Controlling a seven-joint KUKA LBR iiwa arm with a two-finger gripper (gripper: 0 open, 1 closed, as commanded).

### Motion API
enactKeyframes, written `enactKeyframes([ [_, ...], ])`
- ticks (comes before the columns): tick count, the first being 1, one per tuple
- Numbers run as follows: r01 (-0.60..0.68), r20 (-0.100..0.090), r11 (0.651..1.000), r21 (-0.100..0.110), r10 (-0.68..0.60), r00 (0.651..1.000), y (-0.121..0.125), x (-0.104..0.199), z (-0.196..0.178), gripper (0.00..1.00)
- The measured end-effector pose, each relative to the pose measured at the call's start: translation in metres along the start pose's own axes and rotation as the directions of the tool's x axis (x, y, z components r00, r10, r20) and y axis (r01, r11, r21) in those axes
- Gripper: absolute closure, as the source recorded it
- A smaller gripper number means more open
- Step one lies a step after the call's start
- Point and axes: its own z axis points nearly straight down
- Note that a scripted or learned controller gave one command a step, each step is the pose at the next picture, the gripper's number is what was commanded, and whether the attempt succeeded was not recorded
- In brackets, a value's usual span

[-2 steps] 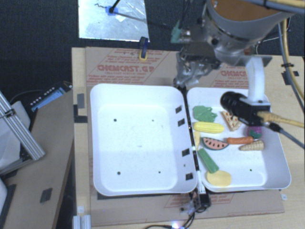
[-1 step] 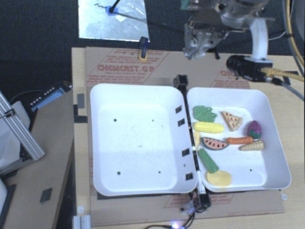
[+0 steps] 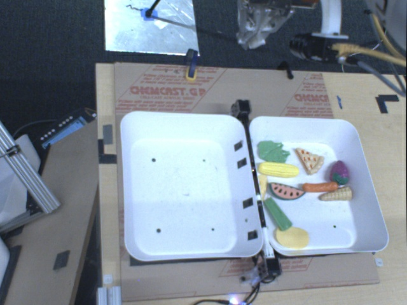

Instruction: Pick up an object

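Well apart, pincer (image 3: 255,35) hangs above toy corn (image 3: 278,169).

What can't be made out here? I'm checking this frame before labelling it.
- End effector, camera view: blurred and cut by the top edge; whether it grips anything is unclear.
- Yellow piece under the corn: mostly covered, identity unclear.
- Purple item in the right bin: too small to name.
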Motion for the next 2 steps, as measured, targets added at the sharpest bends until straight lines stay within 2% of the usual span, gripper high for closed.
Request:
enactKeyframes([
  [1, -0.012, 0.004, 1.000, 0.003, 0.011, 1.000, 0.028, -0.163, 0.001, 1.00],
  [2, -0.003, 0.000, 1.000, 0.014, 0.003, 1.000, -0.061, -0.185, 0.071, 1.00],
])
